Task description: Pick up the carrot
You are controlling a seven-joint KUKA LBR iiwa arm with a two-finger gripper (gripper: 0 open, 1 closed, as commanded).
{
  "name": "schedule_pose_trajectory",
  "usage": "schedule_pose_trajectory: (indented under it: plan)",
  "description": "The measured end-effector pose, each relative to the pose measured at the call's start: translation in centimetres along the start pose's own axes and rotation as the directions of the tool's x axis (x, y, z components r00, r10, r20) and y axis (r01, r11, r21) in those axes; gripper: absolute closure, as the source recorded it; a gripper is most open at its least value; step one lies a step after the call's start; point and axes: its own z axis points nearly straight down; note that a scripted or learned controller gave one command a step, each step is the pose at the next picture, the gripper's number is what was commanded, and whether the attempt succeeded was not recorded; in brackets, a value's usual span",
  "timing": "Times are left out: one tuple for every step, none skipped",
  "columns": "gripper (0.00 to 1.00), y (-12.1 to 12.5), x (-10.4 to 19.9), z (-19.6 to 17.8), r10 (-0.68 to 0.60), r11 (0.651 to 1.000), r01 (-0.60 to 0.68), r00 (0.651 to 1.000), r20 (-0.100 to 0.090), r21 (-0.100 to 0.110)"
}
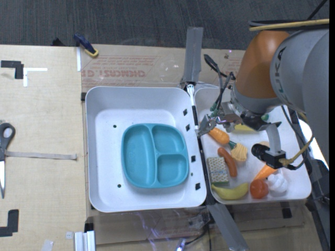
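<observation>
Right bin (298, 192): carrot (219, 136) lay near its left wall, at the upper end of the toy food. Gripper (208, 124) sat just above-left of the carrot at that wall; finger state could not be told. Banana (231, 191) hugged the near rim. Left bin (99, 156) held a blue tray (155, 155), open floor around it.

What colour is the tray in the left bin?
Light blue tray, seen in the camera view.

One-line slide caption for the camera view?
Tool at the right bin's left edge beside the carrot; teal tray in left bin.
</observation>
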Motion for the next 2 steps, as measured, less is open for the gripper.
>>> schedule_pose_trajectory:
  plan:
    - [0.0, 0.0, 0.0, 0.0, 0.0, 1.0, 0.0, 1.0, 0.0, 0.0]
    - [0.0, 0.0, 0.0, 0.0, 0.0, 1.0, 0.0, 1.0, 0.0, 0.0]
